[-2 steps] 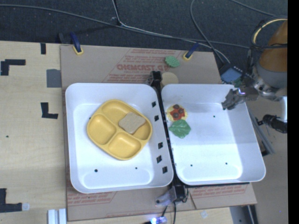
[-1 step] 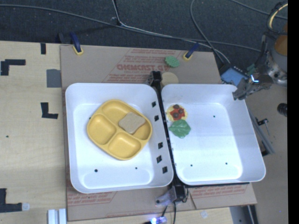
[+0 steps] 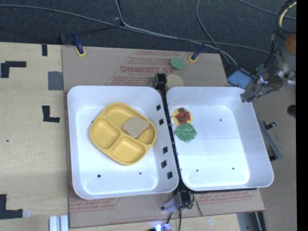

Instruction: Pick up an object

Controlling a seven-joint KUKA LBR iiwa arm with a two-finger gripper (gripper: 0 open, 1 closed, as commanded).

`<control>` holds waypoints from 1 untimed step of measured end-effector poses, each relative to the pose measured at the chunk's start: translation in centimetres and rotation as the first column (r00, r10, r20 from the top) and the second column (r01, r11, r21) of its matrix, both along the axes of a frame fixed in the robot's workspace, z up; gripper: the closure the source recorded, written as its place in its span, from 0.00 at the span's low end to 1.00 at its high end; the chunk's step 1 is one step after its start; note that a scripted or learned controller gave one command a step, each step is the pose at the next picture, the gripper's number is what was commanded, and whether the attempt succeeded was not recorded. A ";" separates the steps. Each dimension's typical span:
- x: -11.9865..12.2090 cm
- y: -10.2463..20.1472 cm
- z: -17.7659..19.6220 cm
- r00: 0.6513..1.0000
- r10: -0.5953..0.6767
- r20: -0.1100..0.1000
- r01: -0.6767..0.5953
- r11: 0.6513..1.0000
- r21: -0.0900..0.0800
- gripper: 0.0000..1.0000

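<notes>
A pale wooden table (image 3: 29, 143) is carrying a cardboard sheet (image 3: 139, 69) held by blue-and-yellow clamps (image 3: 78, 46). Behind it, black cables (image 3: 120, 20) are trailing across dark carpet (image 3: 159, 8).

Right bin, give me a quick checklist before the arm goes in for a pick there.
1. Target in the right bin: ok. A green leaf piece and a red and yellow piece lie near its left wall.
2. Those two apart: not ok, they touch or nearly touch.
3. Space above them: ok, nothing covers them.
4. Pincer position: not ok yet, it sits at the bin's upper right corner, far from both pieces.
5. Pincer open: cannot tell, too small and dark.
6. Left bin contents out of the way: ok. The yellow tray with a bread slice sits past the divider.
</notes>
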State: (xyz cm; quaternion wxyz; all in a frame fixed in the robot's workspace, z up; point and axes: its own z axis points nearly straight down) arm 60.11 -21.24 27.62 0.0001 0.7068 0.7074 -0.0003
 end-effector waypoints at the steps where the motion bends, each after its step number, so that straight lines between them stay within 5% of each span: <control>1: 0.2 5.1 -1.7 1.000 0.004 -0.002 -0.004 1.000 0.002 1.00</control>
